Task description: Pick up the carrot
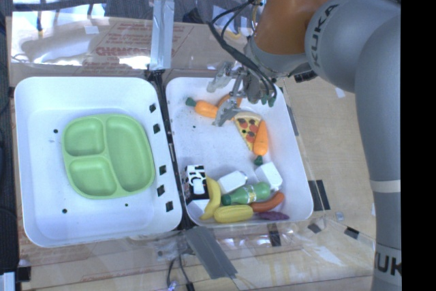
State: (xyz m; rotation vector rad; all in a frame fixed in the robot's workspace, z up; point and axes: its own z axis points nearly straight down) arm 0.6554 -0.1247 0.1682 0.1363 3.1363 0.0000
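Observation:
A small orange carrot (204,108) with a green stub at its left end lies on the floor of the right bin (294,146), near the back. My gripper (216,104) hangs over the carrot's thick right end. Its two silver fingers (225,112) are spread apart, one behind the carrot and one in front of it. A second, longer carrot (261,138) lies further right beside a pizza slice (245,124), its green end pointing to the front.
At the right bin's front lie a banana (213,195), a yellow lemon-like piece (233,214), a green bottle (246,194), white blocks (271,175), a sausage (268,202) and a black-and-white cube (197,180). The left bin (27,146) holds a green divided plate (107,155).

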